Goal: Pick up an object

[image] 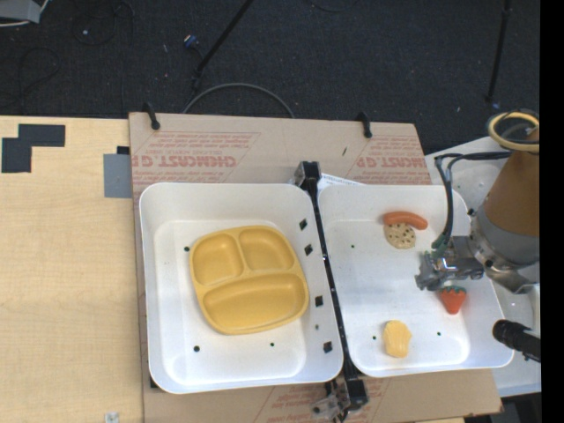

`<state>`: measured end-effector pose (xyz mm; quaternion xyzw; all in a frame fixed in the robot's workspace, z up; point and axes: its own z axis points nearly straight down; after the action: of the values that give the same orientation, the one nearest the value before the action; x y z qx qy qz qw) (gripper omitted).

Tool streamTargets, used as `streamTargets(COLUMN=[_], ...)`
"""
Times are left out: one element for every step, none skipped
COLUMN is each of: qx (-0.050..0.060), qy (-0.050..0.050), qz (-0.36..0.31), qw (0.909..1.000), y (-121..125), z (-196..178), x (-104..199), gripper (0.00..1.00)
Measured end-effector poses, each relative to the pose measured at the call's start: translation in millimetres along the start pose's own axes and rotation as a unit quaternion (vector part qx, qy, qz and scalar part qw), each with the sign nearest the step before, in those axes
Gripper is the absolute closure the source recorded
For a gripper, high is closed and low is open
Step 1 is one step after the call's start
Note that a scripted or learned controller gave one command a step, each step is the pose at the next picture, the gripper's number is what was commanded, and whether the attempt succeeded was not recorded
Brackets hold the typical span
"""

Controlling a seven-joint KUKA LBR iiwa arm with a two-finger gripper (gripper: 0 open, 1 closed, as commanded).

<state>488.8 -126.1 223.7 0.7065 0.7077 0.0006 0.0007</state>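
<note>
In the right bin (370,359) lie a red strawberry-like toy (453,300), a yellow lump (397,337), a round speckled cookie (400,234) and an orange sausage (405,219). My gripper (438,274) hangs low at the bin's right side, directly above and touching the top of the red toy. The arm's orange band (520,192) rises behind it at the right edge. The fingertips are hidden among the metal parts.
The left bin (167,342) holds a yellow divided plate (249,278). A black divider (322,271) runs between the bins. Cardboard (264,148) lies under both bins, and a wooden bench surface (62,271) extends to the left.
</note>
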Motion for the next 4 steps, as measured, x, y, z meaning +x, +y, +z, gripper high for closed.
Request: streamTargets(qx=[0.001,0.002,0.003,0.002], qy=[0.000,0.001,0.001,0.001], qz=[0.000,-0.002,-0.002,-0.002], qw=[1.0000,1.0000,1.0000,1.0000], y=[0.7,18.6,35.7,55.7], z=[-22.2,-27.9,-11.0,-17.6], x=[-0.6,49.2,102.2,148.3], gripper=[1.00,1.00,1.00,1.00])
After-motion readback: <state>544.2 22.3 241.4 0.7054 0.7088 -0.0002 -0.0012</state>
